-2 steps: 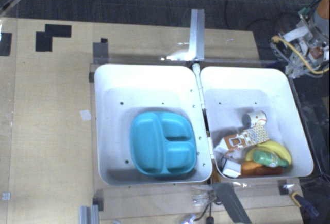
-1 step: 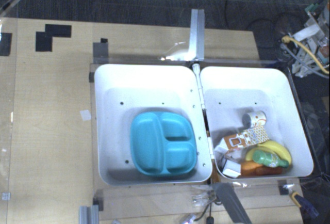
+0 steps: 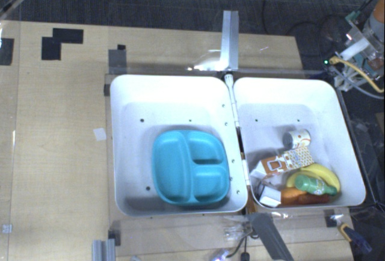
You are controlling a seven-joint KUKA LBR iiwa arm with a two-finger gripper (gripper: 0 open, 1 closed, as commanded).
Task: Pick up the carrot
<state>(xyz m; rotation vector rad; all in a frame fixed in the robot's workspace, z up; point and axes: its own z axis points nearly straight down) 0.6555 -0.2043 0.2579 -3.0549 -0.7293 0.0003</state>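
The carrot (image 3: pixel 293 196) is a short orange piece lying at the front edge of the right bin (image 3: pixel 283 97), partly covered by a green object (image 3: pixel 310 184) and a yellow banana (image 3: pixel 323 174) stacked over it. My gripper (image 3: pixel 352 52) is up at the far right, beyond the bin's back right corner and well away from the carrot. It is seen among cables, and nothing shows in it.
A blue divided plate (image 3: pixel 191 165) lies in the left bin (image 3: pixel 168 94). Beside the carrot sit a patterned orange-and-white box (image 3: pixel 285 161), a small can (image 3: pixel 298 136) and a white scrap (image 3: pixel 268 197). A metal divider (image 3: pixel 236 133) separates the bins.
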